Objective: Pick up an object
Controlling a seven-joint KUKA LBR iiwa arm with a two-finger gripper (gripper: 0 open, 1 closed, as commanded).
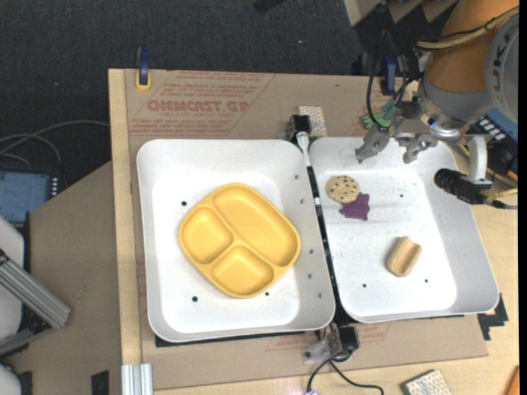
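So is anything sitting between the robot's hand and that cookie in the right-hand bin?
Nothing visible does. The hand is over the far end of the right bin, and the cookie lies below and to its left in the view with bare white floor between. The purple piece sits on the cookie's other side.

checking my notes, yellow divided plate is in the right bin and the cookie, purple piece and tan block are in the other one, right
Not quite. The camera view shows the yellow divided plate in the left bin, not the right. The cookie, purple piece and tan block are in the other one, the right bin.
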